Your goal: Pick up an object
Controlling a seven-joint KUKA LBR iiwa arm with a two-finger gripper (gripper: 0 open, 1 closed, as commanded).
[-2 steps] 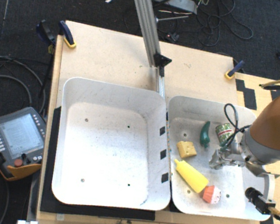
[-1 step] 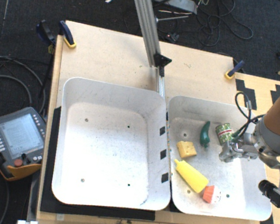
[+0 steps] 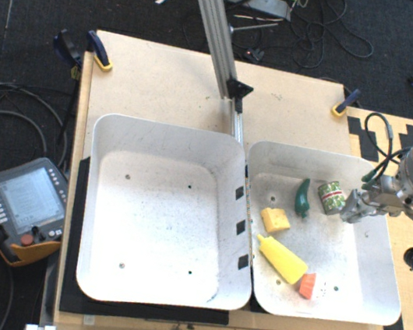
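In the right bin (image 3: 377, 253) lie a dark green curved piece (image 3: 303, 198), a green and white can (image 3: 331, 196), a yellow wedge (image 3: 275, 220), a yellow bottle (image 3: 282, 259) and a small red piece (image 3: 307, 285). My gripper (image 3: 351, 209) hangs over the bin's right part, just right of the can and close to it. Nothing shows between its fingers.
The left bin (image 3: 115, 144) stands beside the right one, their rims meeting at the middle. A slanted metal pole (image 3: 218, 32) rises from the back of the bench. Clamps sit at the bench's far corners, and a teach pendant (image 3: 22, 203) lies on the floor at left.
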